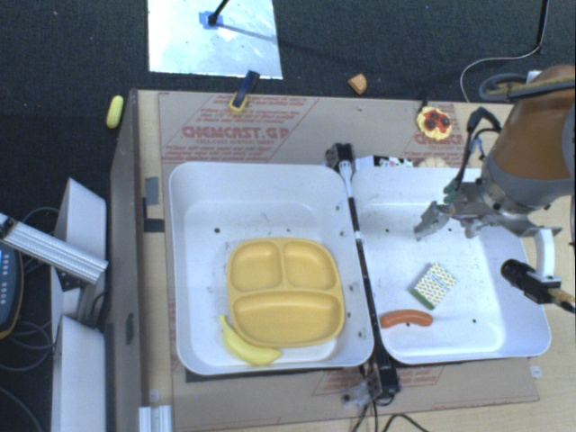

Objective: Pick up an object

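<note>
Currently you see the arm (540, 142) entering from the right of the frame, its orange band at the upper right, with the gripper (434, 220) hanging over the upper middle of the right bin (522, 331). Its two fingers (423, 229) point toward the left and down and appear spread apart, with nothing between them. Note the candidate objects in the right bin: a small box with a green and white pattern (435, 284) lies tilted near the bin's centre, below and just right of the gripper and apart from it; a red sausage (406, 319) lies roughly level near the bin's lower left, just below the box, not touching it. In the left bin (198, 205) you find a yellow divided plate (285, 291) at lower centre, three compartments visible, and a banana (245, 345) tucked against the plate's lower left edge. Outside the bins, on the brown bench board (270, 129), a small round item in yellow and red (435, 122) sits at upper right. On the dark floor beyond, a small yellow object (114, 111) lies at upper left, and a small tan piece (358, 84) at upper centre.
</note>
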